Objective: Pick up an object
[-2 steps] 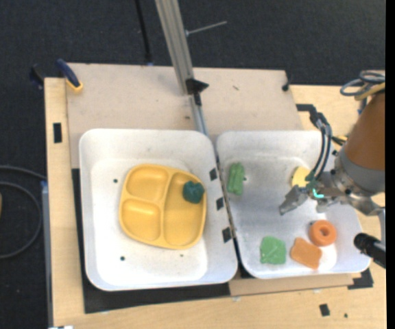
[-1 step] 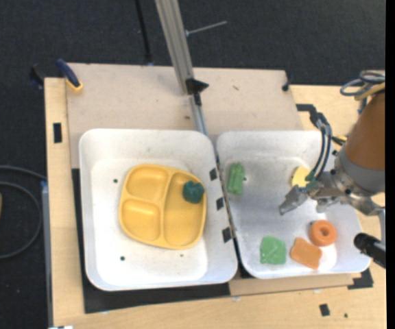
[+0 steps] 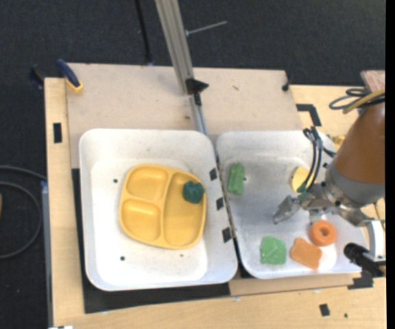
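My gripper [image 3: 286,210] hangs over the middle of the right bin [image 3: 259,146], reaching in from the right under the orange-banded wrist. Nothing shows in its grasp. Around it lie a yellow piece [image 3: 298,178] just above it, an orange ring [image 3: 323,233] and an orange block [image 3: 306,253] below right, and a light green piece [image 3: 273,250] below. A green oblong piece [image 3: 235,179] rests by the bin's left wall.
The left bin [image 3: 101,156] holds a yellow divided plate [image 3: 149,208] with a dark green object [image 3: 193,192] on its right compartment. A metal post [image 3: 177,40] rises behind the bins. Cables lie on the bench at the right.
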### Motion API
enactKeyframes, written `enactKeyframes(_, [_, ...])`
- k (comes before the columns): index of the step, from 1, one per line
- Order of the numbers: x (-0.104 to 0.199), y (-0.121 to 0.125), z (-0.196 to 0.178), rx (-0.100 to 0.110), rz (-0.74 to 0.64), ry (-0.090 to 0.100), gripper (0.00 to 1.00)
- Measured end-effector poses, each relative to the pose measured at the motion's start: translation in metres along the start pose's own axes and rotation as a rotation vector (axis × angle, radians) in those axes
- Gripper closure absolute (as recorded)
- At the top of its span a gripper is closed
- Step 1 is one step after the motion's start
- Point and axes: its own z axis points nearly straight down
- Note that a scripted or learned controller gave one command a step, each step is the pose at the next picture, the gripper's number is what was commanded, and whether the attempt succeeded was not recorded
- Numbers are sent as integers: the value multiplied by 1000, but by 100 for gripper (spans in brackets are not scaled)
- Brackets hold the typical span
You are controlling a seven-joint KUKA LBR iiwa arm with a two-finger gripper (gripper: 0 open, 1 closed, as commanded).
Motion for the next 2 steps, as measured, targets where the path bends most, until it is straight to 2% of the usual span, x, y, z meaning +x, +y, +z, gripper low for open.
enactKeyframes(1, [-5, 6, 60, 0, 0, 0, 0])
enactKeyframes(2, [-6, 7, 77, -3, 2, 0, 0])
